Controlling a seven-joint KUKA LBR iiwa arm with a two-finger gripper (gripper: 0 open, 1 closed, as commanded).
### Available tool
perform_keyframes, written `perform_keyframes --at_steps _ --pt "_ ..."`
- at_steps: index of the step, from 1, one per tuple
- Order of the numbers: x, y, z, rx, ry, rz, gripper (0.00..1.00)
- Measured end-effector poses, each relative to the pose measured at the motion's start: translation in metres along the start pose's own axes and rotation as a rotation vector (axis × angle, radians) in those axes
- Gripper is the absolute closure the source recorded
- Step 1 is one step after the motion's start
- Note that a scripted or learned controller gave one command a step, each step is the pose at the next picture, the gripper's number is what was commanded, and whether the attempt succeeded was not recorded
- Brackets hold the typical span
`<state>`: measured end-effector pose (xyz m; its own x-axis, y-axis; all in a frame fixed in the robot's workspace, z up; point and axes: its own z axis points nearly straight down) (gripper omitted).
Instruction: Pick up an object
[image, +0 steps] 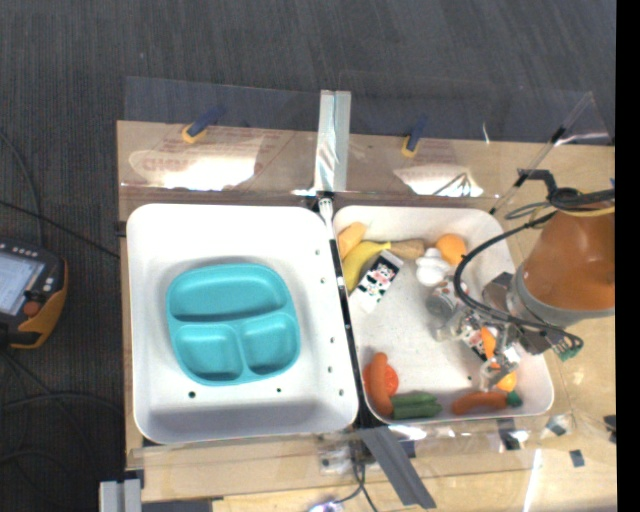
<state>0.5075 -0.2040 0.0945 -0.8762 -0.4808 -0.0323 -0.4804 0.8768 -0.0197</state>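
My two-finger gripper (488, 350) sits low in the right shallow white bin (400, 318), tangled in cable and clutter, so I cannot tell its state or whether it grips anything. Objects crowd the bin's rim: a yellow banana (357, 255), small orange ball (452, 246), green cucumber (414, 405) and orange carrot (479, 402), leaving bare floor mid-bin. The left white bin (160, 400) holds a teal three-compartment plate (233, 320).

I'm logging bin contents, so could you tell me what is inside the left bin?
The left bin holds one teal divided tray, lying flat with three compartments. Whatever lies under the tray is covered.
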Motion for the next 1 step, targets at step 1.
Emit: perform_keyframes --at_steps 1 --pt "0.0016 -0.0003 -0.0003 0.004 -0.001 0.051 0.0"
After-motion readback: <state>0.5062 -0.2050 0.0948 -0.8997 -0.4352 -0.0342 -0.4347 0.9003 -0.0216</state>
